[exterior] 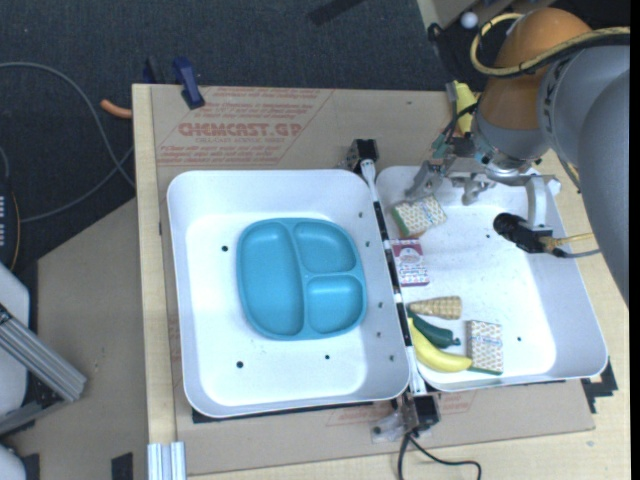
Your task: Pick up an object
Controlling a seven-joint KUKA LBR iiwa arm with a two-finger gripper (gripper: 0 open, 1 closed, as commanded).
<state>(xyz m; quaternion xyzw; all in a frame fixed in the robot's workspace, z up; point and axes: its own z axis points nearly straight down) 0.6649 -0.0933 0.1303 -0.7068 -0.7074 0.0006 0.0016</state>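
Observation:
My gripper hangs at the far left corner of the right bin, open, with nothing between its fingers. Just in front of it and slightly left lies a checkered packet. A small red and white box rests against the bin's left wall. Nearer the front lie a tan waffle piece, a green pepper, a yellow banana and a second checkered packet.
A blue divided plate sits in the left bin. The grey arm with its orange band fills the upper right. A black fitting sticks out over the right bin behind the gripper. Clamps hold the bins' shared edge.

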